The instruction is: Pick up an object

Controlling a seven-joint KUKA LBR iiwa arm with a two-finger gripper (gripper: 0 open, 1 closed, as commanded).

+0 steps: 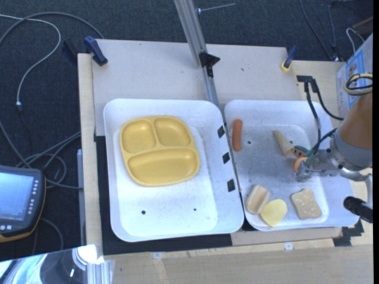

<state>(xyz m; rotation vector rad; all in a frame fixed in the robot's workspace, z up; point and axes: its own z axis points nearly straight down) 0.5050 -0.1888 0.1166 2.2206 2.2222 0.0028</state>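
The right bin holds several food pieces. An orange sausage lies by its left wall, and a tan roll-shaped piece sits right of the middle. Along the front edge lie a pale bread piece, a yellow round piece and a brown toast-like piece. My gripper hangs low over the right side of this bin, just above the toast-like piece and below the tan piece. A small orange thing shows right at the gripper's top; whether it is held I cannot tell.
The left bin carries a yellow divided plate. A metal pole slants down to the gap between the bins. Cables trail along the right bin's far corner to the arm. Black clips line the divider.
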